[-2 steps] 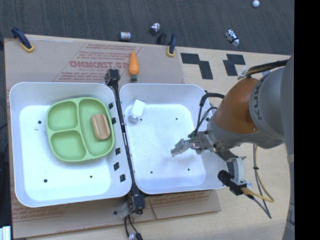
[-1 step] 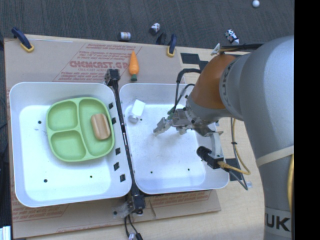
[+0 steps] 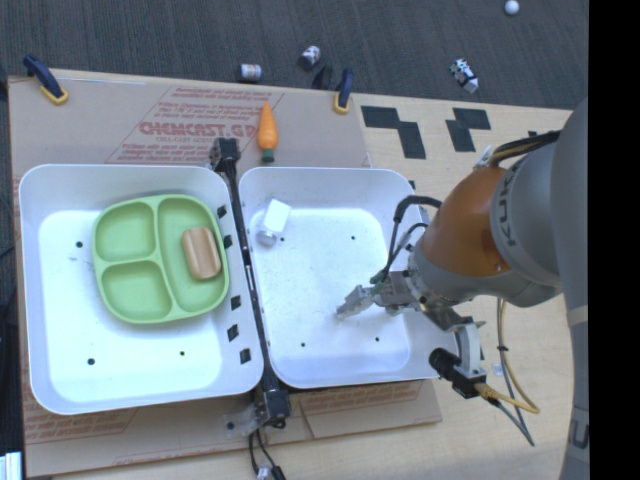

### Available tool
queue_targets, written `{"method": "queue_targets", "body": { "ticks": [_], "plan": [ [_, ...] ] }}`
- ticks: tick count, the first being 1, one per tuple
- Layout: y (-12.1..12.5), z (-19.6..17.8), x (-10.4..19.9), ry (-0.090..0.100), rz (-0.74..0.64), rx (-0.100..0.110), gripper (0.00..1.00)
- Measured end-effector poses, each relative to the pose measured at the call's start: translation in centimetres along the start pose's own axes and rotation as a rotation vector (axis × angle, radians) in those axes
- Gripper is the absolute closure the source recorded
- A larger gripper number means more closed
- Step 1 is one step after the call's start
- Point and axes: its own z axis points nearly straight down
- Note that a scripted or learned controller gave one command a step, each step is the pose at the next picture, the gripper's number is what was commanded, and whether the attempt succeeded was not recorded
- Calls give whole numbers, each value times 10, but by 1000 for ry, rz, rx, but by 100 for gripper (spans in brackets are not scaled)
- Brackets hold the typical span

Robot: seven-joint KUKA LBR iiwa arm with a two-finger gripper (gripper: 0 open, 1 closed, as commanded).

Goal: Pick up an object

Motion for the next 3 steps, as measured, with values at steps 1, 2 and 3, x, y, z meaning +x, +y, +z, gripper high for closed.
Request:
{"method": "queue_targets", "body": {
  "ticks": [1,2,3],
  "plan": [
    [62,0,-20,3,1,-1,0],
    [5,0,-19,2,-1,0,0],
    [105,0,-19,2,1,-3,0]
  ]
}}
